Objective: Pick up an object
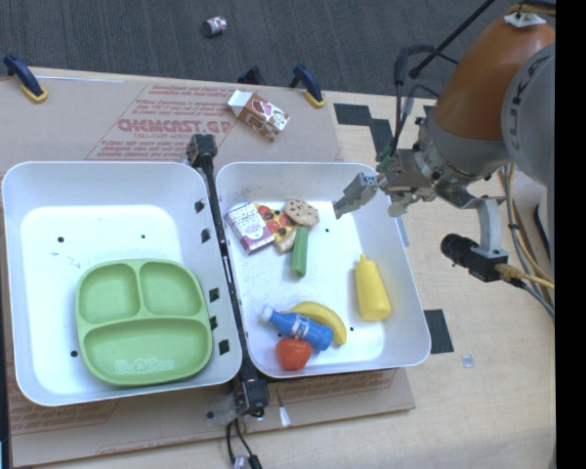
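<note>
With the pincer (356,195) hanging released over the right bin's (413,291) far right corner, it should descend squarely over the isolated yellow mustard bottle (372,288) near that bin's right wall.

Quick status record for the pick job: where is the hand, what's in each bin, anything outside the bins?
hand: over the right bin's upper right corner, above the items
right bin: yellow bottle, banana, blue bottle, tomato, green stick, cookie, pizza slice, snack packet
left bin: green divided plate
outside bins: small carton on the cardboard
</note>
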`<move>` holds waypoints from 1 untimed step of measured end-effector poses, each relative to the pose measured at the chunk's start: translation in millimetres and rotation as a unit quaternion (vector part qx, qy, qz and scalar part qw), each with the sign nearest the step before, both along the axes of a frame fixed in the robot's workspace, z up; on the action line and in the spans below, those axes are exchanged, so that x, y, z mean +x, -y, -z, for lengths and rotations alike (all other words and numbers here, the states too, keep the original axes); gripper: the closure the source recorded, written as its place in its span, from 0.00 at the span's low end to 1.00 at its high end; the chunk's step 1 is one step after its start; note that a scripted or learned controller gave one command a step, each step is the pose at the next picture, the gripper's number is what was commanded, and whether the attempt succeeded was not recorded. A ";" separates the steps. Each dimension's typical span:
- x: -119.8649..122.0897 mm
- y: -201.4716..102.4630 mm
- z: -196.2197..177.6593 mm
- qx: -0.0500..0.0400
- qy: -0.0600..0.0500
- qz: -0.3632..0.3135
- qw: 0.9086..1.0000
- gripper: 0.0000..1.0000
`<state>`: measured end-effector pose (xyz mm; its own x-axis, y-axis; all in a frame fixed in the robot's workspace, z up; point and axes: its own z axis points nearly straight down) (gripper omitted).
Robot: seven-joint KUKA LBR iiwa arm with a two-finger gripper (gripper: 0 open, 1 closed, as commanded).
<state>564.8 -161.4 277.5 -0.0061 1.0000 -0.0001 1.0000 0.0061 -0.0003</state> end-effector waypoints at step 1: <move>-29.1 19.8 142.1 0.001 -0.003 0.000 1.000 0.00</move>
